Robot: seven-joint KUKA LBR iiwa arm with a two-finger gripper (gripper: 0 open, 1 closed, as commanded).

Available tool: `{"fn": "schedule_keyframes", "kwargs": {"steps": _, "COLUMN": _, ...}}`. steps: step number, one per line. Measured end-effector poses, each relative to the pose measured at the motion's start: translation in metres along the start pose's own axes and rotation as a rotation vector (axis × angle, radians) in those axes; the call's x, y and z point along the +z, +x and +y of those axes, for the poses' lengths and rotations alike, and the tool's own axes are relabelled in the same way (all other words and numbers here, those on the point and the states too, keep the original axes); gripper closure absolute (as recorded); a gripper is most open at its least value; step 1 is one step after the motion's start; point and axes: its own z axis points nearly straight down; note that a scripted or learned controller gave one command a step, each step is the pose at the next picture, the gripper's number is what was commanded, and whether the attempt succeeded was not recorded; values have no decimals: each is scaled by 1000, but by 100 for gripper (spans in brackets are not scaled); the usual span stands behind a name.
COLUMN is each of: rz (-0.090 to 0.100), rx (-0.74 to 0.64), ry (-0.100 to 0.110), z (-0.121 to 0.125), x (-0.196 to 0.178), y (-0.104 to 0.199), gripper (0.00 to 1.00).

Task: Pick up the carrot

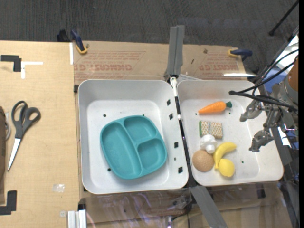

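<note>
An orange carrot (213, 108) with a small green top lies on its side in the upper part of the right bin (244, 167). My gripper (254, 128) hangs over the right side of that bin, to the right of the carrot and slightly lower. It is open, its two metal fingers (249, 113) spread well apart with nothing between them. A clear gap separates the gripper from the carrot.
Below the carrot lie a patterned cracker-like block (211, 128), a white garlic-like piece (207, 141), a brown round item (203, 161), a banana (223, 150) and a lemon (226, 167). A teal divided plate (133, 146) sits in the left bin (90, 127). Scissors (20, 127) rest on the bench at left.
</note>
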Motion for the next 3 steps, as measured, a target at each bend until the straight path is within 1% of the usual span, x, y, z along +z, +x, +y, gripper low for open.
{"fn": "schedule_keyframes", "kwargs": {"steps": 1, "rz": 2, "rx": -174, "ry": -1, "z": -11, "x": 116, "y": 12, "gripper": 0}}
{"fn": "schedule_keyframes", "kwargs": {"steps": 2, "rz": -10, "rx": -225, "ry": 3, "z": 23, "x": 175, "y": -52, "gripper": 0}}
{"fn": "schedule_keyframes", "kwargs": {"steps": 3, "rz": -19, "rx": -228, "ry": 4, "z": 25, "x": 163, "y": -55, "gripper": 100}}
